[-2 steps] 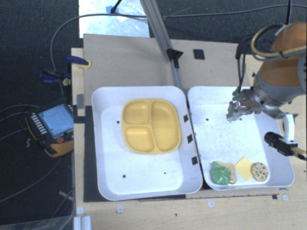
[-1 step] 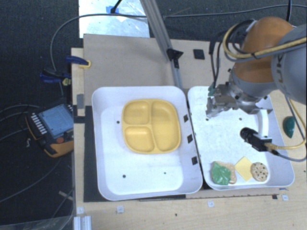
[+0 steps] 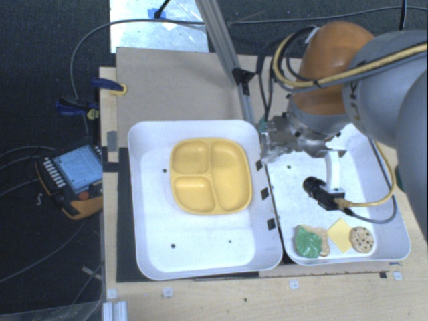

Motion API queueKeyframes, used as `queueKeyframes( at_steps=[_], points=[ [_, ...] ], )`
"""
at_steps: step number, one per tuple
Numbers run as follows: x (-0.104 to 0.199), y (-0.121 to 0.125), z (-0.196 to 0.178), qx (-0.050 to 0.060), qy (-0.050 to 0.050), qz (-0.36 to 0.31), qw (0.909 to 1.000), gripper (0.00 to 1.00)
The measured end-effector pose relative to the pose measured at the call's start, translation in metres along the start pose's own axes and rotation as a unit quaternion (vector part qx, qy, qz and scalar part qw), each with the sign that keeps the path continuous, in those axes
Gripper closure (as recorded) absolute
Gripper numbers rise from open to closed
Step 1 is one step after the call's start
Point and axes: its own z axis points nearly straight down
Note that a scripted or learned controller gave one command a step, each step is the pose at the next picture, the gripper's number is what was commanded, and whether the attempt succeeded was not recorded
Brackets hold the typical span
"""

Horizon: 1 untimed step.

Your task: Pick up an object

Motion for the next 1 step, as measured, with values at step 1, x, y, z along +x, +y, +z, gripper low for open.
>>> queueKeyframes(
  at_steps=[1],
  points=[
    [0.0532,0.0227,0.0144,-0.001,0.000,0.001,1.0000,1.00]
  ],
)
